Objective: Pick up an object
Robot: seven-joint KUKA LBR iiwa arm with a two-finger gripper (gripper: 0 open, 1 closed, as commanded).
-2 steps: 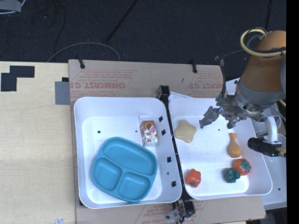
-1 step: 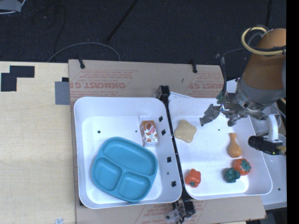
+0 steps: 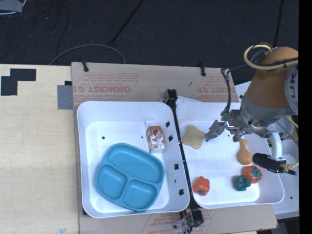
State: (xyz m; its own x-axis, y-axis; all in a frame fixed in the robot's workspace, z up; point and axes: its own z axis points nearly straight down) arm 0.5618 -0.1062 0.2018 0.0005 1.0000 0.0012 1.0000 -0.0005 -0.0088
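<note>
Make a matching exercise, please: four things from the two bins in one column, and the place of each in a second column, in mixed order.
Things:
1. blue divided plate
2. small printed packet
3. pale beige lump
4. red pepper toy

Places:
A. right bin, near its front edge, close to the divider
B. left bin, lower half
C. right bin, upper left part, in front of the gripper
D. left bin, by the divider, above the plate

Pairs: 1-B, 2-D, 3-C, 4-A
</note>
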